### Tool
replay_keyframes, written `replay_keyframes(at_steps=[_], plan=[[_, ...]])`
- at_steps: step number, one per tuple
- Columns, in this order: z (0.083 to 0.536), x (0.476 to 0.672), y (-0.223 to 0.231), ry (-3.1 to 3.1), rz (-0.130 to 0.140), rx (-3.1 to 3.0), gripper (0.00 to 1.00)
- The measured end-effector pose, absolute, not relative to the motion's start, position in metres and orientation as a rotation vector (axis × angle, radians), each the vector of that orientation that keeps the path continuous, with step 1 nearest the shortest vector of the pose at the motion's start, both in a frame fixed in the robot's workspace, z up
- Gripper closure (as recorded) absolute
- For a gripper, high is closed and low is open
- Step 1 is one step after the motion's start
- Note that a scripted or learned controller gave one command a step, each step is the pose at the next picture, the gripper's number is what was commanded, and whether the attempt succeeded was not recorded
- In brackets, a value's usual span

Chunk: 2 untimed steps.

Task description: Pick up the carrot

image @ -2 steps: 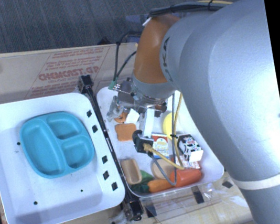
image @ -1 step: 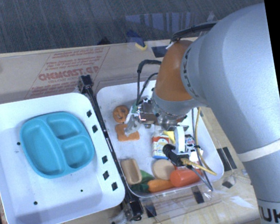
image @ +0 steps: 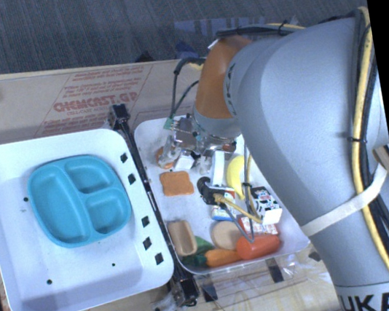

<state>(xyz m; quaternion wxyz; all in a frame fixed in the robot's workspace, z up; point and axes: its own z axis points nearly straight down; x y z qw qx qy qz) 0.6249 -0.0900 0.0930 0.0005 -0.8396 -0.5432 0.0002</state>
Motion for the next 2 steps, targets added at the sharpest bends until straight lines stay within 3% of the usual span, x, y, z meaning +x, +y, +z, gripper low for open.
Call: replay_keyframes(at_steps=[1,2], plan=[[0.197,0.604,-0.056,-1.692,-0.013,-2.651,0.0],[0.191,0.589,-0.059,-1.639,0.008,-2.675,0.0]])
